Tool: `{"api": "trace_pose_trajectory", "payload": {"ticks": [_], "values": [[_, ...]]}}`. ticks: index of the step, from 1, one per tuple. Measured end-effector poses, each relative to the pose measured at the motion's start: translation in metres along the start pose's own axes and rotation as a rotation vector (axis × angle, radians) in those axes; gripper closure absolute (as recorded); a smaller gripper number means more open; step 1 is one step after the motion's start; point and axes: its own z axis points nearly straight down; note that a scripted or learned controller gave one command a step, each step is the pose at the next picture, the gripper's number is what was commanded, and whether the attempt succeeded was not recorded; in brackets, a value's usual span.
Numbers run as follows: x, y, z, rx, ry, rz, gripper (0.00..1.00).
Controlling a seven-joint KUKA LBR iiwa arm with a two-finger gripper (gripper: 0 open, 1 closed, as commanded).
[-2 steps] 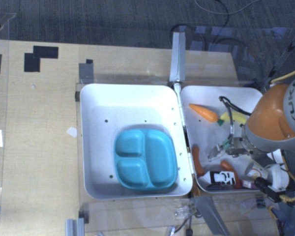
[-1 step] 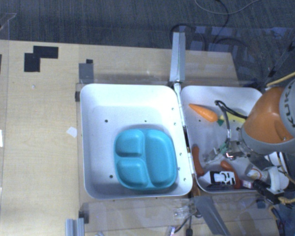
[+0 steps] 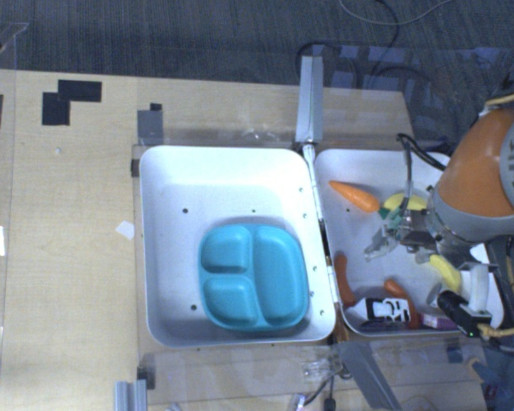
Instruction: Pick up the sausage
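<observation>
The slim reddish-brown sausage [image 3: 342,279] lies along the left wall of the right white bin [image 3: 360,165], lower centre-right of frame; the metal two-finger gripper [image 3: 384,241] hovers nearby, right of it, grasping nothing, whether released or clenched I cannot tell

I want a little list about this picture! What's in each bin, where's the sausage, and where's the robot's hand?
left bin: a blue tray with three sections
right bin: a carrot, a sausage, yellow pieces, a small black and white thing
sausage: reddish brown, lying by the bin's left wall, nothing touching it
gripper: above the middle of the right bin, right of the sausage
arm: grey with an orange band
</observation>
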Motion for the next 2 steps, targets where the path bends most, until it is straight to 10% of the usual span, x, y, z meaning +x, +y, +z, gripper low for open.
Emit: {"api": "trace_pose_trajectory", "payload": {"ticks": [1, 2], "values": [[-0.017, 0.0, 0.096, -0.01, -0.002, -0.096, 0.0], [-0.091, 0.006, 0.096, -0.009, -0.005, -0.363, 0.0]]}}
